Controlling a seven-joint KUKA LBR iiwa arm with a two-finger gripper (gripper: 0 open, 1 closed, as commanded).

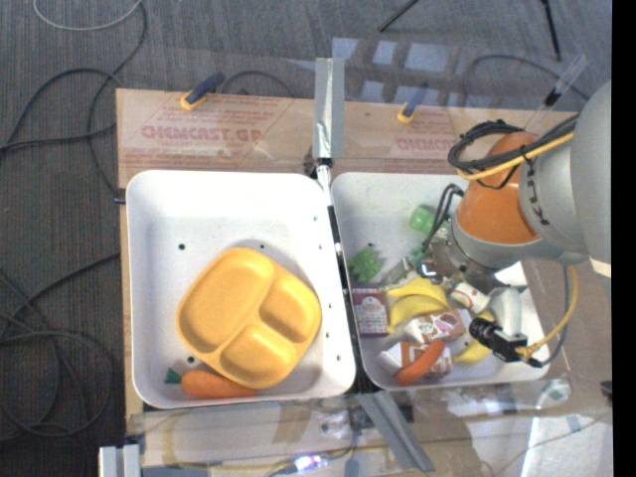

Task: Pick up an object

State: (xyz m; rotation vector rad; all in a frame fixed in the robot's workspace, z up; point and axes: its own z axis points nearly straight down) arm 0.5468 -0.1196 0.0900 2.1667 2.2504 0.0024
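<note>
My gripper [444, 266] hangs low over the middle of the right bin [378, 202], under the arm's orange band. The wrist blocks the view of its tip. Just below it lie a yellow banana [415, 303], a small pink-and-white carton [370, 313] and an orange carrot [421, 362] among wrapped packets. A green block [365, 263] sits to the gripper's left, and another green piece [422, 217] lies behind it. Nothing is visibly held.
The left bin [169, 207] holds a yellow divided plate [248, 316] and a second carrot [214, 385] at its front edge. A metal divider [326, 117] runs between the bins. Cables trail on the floor to the left.
</note>
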